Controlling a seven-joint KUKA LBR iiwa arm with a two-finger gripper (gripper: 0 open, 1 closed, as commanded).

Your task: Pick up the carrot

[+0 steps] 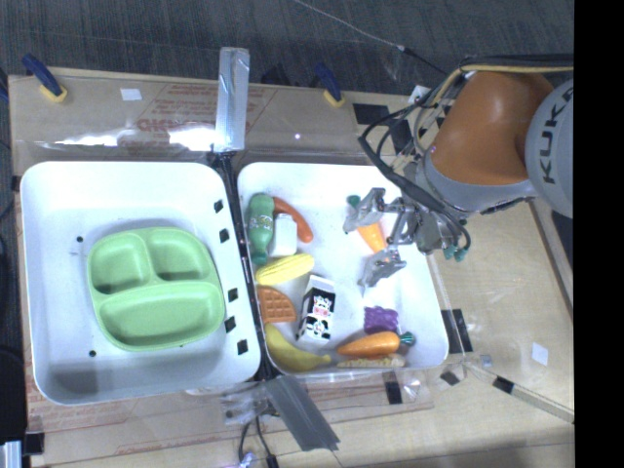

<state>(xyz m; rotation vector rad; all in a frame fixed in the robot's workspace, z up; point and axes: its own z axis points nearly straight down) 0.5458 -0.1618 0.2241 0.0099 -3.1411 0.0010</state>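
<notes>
While spread wide around an orange piece (371, 235), claw (376, 232) well apart from carrot (370, 344).

The gripper (375, 234) hung over the right bin (421, 291) with its fingers spread, and a small orange piece (371, 235) lay between them. The carrot (370, 344) lay near the front wall, beside a banana (292, 352). The left bin (44, 261) held a green tray (154, 288).
</notes>
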